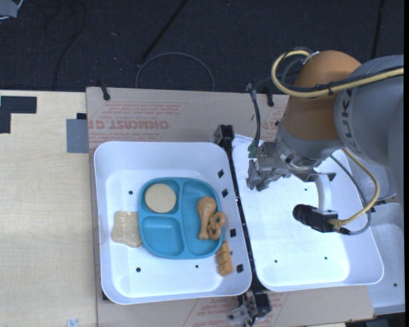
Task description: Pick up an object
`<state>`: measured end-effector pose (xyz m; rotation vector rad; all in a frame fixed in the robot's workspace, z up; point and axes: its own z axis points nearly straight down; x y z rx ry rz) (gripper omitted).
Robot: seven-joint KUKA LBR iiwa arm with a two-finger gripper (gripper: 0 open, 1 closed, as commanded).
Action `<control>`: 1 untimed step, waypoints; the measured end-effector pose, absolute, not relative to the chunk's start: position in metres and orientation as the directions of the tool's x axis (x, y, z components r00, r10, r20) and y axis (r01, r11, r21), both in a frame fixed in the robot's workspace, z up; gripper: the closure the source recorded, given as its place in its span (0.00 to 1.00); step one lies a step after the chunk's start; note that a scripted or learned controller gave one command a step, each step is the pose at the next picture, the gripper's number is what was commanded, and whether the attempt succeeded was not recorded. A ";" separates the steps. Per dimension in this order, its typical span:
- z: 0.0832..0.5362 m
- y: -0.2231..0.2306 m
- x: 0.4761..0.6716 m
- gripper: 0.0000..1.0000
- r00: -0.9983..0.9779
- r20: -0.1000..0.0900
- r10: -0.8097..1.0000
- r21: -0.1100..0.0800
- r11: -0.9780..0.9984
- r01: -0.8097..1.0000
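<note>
A blue divided plate (165,239) lies in the left bin (116,162). A round tan cookie (159,197) fills its upper left compartment, and a tan drumstick with a pretzel (210,218) lies in its right one. A pale bread slice (126,228) rests on the bin floor left of the plate. A small brown piece (223,259) lies by the plate's lower right corner. My gripper (258,174) hangs over the left part of the right bin (307,264), near the divider, with nothing seen in it.
The grey arm with its orange band (320,94) covers the upper right of the right bin. A black cable part (315,218) hangs from the arm over that bin. Cardboard (157,114) lies under both bins.
</note>
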<state>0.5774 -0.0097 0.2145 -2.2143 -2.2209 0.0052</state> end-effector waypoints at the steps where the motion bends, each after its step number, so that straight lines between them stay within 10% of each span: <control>1: 0.215 0.044 0.576 1.00 -0.004 0.002 1.000 -0.004 0.004 1.000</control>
